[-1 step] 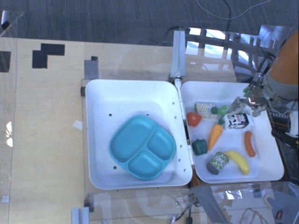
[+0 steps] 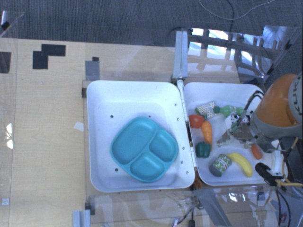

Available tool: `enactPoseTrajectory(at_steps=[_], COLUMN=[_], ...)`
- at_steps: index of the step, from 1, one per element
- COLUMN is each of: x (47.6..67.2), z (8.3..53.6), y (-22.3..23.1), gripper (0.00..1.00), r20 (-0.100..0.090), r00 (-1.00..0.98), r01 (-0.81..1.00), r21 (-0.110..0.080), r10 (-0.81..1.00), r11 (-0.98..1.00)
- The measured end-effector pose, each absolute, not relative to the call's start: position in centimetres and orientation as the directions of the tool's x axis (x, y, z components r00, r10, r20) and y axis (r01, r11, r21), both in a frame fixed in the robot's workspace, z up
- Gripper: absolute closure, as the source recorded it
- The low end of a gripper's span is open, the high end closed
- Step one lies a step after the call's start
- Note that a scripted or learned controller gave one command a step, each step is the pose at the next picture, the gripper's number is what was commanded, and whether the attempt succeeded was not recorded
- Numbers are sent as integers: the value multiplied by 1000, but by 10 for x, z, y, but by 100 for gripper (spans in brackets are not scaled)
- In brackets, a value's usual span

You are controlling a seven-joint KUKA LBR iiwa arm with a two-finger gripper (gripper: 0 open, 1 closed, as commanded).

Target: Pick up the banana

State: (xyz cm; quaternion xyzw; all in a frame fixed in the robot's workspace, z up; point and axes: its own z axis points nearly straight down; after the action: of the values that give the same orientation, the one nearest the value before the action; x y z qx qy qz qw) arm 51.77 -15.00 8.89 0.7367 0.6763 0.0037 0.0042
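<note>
Reaching in from the right, the arm (image 2: pixel 279 110) with its orange band hangs over the right bin (image 2: pixel 222 88), and its gripper (image 2: pixel 235 137) sits low above the bin floor; whether it is open or closed I cannot tell, and nothing shows in its grasp. The banana (image 2: pixel 240 163) lies flat on the floor of that bin, toward the near edge, just below the gripper and apart from it. A green-patterned can (image 2: pixel 219 165) lies just beside the banana's left end. Further left are a dark green pepper (image 2: pixel 203 149), a carrot (image 2: pixel 207 132) and a red tomato (image 2: pixel 196 121), close together near the divider. A small orange-red piece (image 2: pixel 256 151) rests right of the banana. The left bin (image 2: pixel 102 98) holds a blue divided plate (image 2: pixel 144 148).
</note>
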Motion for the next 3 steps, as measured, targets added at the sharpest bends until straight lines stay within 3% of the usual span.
enactPoseTrajectory(at_steps=[1,2,3], x=[492,494,494], z=[89,101,101], y=[-167,-166,-166], gripper=[0,100,0], r20=[-2,-2,-2], r00=[19,16,16], r01=[1000,1000,1000], r21=[15,21,21], r10=[1000,1000,1000], r11=[-19,-16,-16])
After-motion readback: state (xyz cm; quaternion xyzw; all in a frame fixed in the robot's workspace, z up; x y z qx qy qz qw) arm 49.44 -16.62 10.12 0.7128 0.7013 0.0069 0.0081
